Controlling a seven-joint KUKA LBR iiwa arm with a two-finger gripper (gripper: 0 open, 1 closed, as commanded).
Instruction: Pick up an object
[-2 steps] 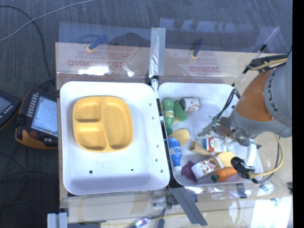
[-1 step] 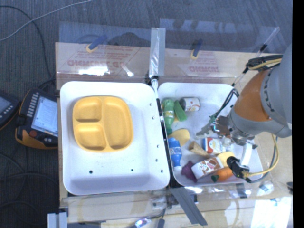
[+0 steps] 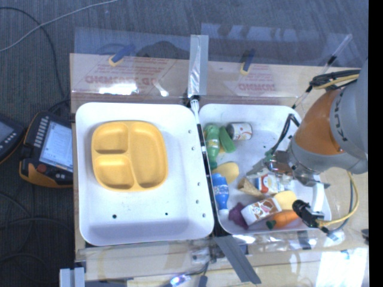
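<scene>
Grey arm with orange band reaches from right into right bin (image 3: pixel 281 113). Gripper (image 3: pixel 276 167) low over clutter at bin's middle, near carton (image 3: pixel 261 210), carrot (image 3: pixel 283 219), blue bottle (image 3: pixel 220 194), green bottle (image 3: pixel 212 139), small can (image 3: pixel 240 130). Jaw state: cannot tell. Left bin (image 3: pixel 179 178) holds yellow divided plate (image 3: pixel 128 154).
</scene>
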